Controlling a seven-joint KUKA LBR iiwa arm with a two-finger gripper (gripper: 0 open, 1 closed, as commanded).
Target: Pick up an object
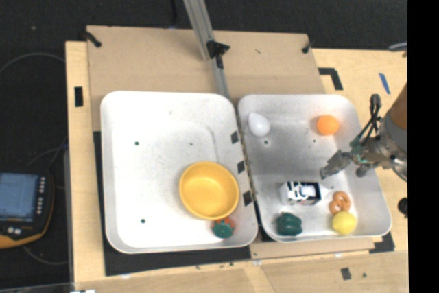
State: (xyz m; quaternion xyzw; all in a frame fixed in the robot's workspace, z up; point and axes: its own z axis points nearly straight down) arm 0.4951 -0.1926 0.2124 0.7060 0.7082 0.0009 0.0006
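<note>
Nearest, in right white bin (367, 226): round yellow ball (344, 221), dark green lump (289, 224), orange ring-shaped toy (339, 202), black-and-white box (302, 192). In left white bin (123, 147): yellow plastic bowl (208, 189), small green-and-red toy (223, 227) just beside its near rim. Farther: end effector (348, 165) over right bin, fingers spread, holding nothing. Farthest: orange ball (328, 124), white egg-shaped object (258, 124).

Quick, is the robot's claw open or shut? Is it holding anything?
Gripper: over the right bin, nothing seen between its fingers. Open or shut cannot be told from here.
</note>
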